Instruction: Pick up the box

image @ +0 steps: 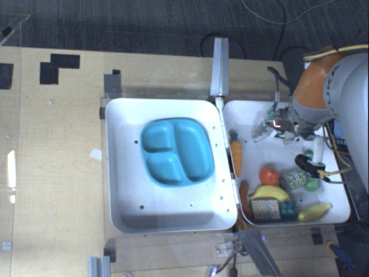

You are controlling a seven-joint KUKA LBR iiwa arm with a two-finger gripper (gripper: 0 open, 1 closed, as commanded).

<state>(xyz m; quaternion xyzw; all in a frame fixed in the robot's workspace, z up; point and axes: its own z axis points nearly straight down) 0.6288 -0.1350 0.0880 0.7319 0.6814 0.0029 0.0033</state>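
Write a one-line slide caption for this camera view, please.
End effector above the right bin, away from the box among toy food; blue tray in the left bin.

Pale wooden bench (52, 172), dark carpet (115, 10)

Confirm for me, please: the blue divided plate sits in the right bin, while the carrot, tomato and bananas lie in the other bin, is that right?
Not quite. In the camera view the blue divided plate sits in the left bin, not the right one. The carrot, tomato and bananas lie in the other bin, as you said.
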